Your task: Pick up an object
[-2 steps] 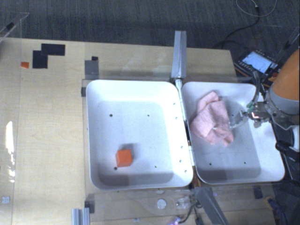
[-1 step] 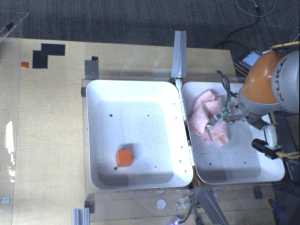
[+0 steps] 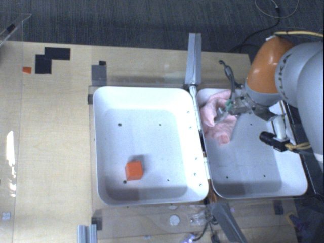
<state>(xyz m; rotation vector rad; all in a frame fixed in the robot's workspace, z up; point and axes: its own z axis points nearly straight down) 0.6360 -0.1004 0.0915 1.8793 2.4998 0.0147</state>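
1. Pincer (image 3: 226,111) lowered over pink soft object (image 3: 217,119) in right bin (image 3: 263,181), near its left wall; cannot tell finger state.
2. Orange block (image 3: 134,170) resting in left bin (image 3: 147,105).

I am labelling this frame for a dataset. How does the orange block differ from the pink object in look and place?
The orange block is small and boxy; the pink object is larger, pale and irregular. The block lies alone in the left bin; the pink object lies in the right bin, under the gripper. Both rest on white bin floors.
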